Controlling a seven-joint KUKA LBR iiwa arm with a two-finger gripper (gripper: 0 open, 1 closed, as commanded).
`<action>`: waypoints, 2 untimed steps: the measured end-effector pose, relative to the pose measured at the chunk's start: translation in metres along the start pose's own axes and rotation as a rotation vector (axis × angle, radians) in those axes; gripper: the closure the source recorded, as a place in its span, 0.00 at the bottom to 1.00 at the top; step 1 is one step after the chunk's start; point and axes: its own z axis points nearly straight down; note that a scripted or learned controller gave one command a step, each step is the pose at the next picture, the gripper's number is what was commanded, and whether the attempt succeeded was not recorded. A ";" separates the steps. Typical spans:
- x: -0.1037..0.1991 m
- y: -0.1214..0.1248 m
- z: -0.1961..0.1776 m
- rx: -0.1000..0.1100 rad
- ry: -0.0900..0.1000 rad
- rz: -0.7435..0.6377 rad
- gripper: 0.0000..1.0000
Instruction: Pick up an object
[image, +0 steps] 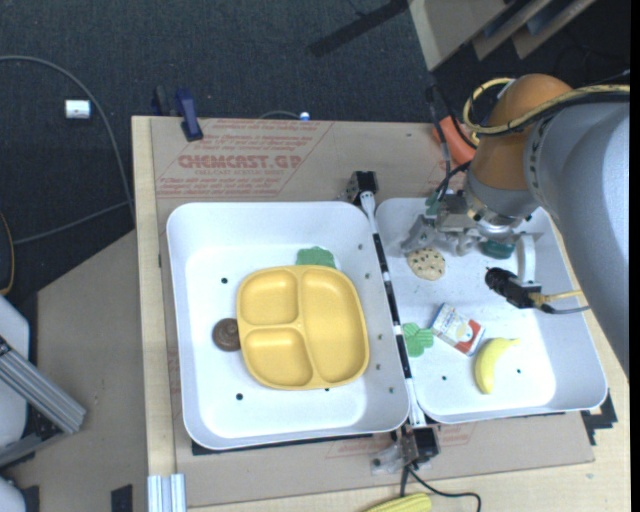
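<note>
Nearest you lay the banana (493, 362); your gripper (462, 232) hovered by the cookie (427, 264), its opening impossible to tell. Next: descend and close.

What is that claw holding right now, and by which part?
It cannot be told. The claw hangs just above a cookie in the right bin, but the view shows nothing between its tips.

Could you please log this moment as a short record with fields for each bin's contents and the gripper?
left bin: yellow divided plate, brown disc at its left edge, green piece behind it
right bin: cookie, banana, red-and-white packet, green item
gripper: over the right bin's far end, near the cookie
</note>
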 end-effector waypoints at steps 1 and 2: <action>0.000 0.002 -0.013 -0.007 -0.002 -0.001 1.00; -0.042 -0.029 -0.055 0.003 0.000 0.002 1.00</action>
